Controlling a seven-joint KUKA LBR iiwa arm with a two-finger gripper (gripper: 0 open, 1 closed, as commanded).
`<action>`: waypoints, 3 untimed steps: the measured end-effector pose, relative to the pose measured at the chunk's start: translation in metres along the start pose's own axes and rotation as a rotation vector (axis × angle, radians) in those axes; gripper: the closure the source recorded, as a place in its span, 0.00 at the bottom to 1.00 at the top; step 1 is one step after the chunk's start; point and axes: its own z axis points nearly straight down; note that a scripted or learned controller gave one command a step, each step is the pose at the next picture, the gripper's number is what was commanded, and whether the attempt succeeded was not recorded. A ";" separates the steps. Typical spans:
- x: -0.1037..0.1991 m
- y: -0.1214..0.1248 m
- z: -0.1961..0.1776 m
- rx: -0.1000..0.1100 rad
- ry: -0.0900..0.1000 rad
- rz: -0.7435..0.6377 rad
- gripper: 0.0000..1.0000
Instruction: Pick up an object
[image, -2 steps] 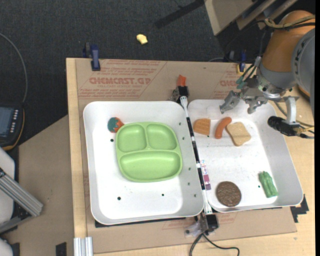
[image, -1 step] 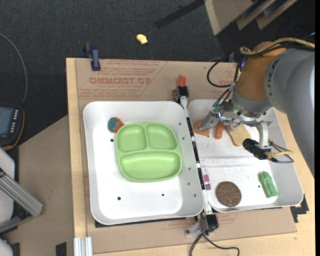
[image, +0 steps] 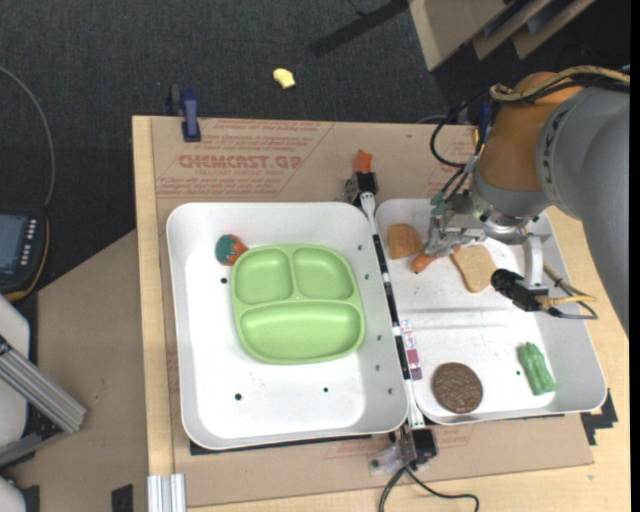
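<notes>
Because the arm reaches in from the right, its gripper (image: 446, 232) hangs low over the far left corner of the right bin (image: 575, 385), where the loose objects cluster most tightly. That seems the reason for the pose: a tan bread-like piece (image: 403, 240) lies just to the gripper's left, a small orange piece (image: 423, 263) sits right at its lower tip, and a tan wedge (image: 473, 268) lies just to its right, any of which could serve as the thing to pick up. Whether the gripper has hold of anything I cannot tell, since the wrist and cabling hide that part of it; the orange piece looks as if it rests on the bin floor, though that is a judgement. Nearer the front of the same bin, a brown round disc (image: 457, 387) and a green stick-like item (image: 537, 368) lie well apart from the gripper, untouched. The left bin (image: 200, 380) carries a green divided plate (image: 296, 303) flat in its middle, with a small red and teal ball (image: 230, 248) just beside the plate's far left corner. Both bins sit on a brown board printed with red lettering (image: 240, 160), held by a blue clamp (image: 187, 113) at its far edge. Beyond it lies dark carpet (image: 100, 60), with a small yellow scrap (image: 285, 77) on it.
</notes>
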 end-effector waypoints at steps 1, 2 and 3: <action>-0.087 -0.040 0.015 0.007 -0.002 0.007 1.00; -0.036 -0.036 -0.030 0.007 -0.001 -0.004 1.00; -0.039 -0.038 -0.027 0.012 -0.001 0.000 0.00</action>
